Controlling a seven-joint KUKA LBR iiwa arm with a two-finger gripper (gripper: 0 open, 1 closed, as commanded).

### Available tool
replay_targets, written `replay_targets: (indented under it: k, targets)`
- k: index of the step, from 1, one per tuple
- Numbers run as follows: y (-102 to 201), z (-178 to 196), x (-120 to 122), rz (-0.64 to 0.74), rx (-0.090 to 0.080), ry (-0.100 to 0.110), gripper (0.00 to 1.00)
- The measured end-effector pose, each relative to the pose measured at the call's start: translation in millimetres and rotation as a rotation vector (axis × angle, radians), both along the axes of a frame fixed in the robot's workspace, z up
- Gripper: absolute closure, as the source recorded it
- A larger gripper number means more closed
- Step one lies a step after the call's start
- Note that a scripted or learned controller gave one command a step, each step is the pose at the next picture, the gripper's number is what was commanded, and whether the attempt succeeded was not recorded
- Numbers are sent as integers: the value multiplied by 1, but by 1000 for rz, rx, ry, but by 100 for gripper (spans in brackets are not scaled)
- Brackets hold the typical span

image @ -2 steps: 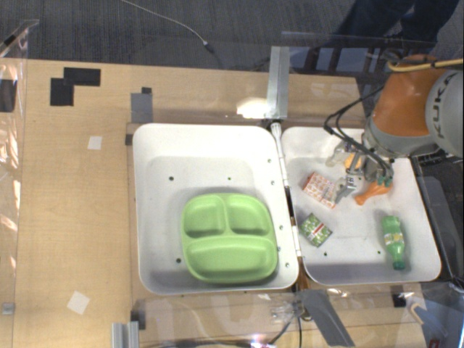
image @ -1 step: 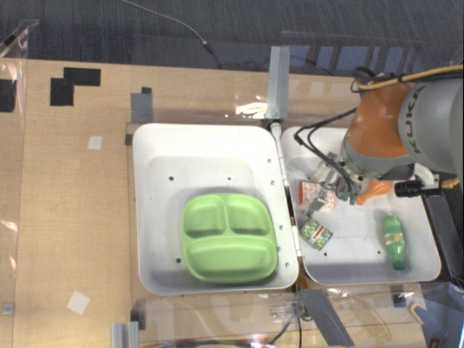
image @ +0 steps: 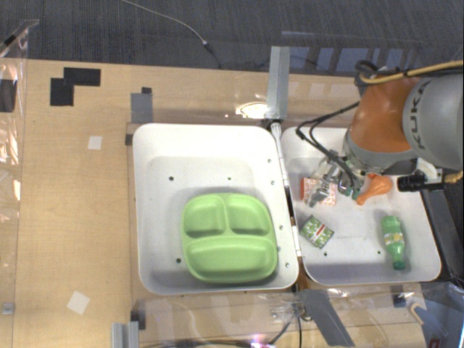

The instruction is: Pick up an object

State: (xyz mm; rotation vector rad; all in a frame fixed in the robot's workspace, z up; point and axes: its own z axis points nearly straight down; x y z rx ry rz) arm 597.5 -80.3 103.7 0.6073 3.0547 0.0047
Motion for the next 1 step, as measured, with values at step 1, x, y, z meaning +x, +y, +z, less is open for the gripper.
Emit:
replay_targets:
  k: [1]
  targets:
    - [77, 86, 16, -117, 7, 12, 100]
